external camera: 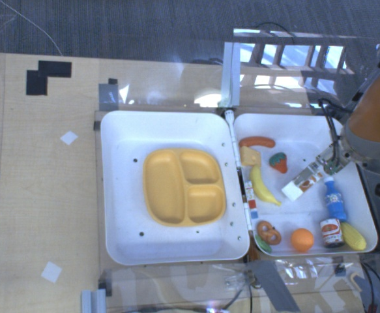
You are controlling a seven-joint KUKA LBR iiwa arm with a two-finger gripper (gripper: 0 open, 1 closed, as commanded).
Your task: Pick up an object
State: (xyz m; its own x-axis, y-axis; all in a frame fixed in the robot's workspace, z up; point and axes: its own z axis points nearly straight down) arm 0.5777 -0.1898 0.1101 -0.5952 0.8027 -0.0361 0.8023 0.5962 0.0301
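The right bin holds several toy foods. A red sausage lies at the back, with a yellow cheese wedge and a banana below it. A strawberry sits mid-bin. Along the front edge are a pretzel, an orange, a dark jar and a yellow lemon. A blue bottle stands at the right. My gripper is low over the bin's right half, at the upper end of a slanted white-and-brown pack. Whether it grips the pack is unclear.
The left bin bears a yellow divided plate at its middle. A metal frame stands behind the right bin. The arm's orange band hangs over the right bin's far right corner.
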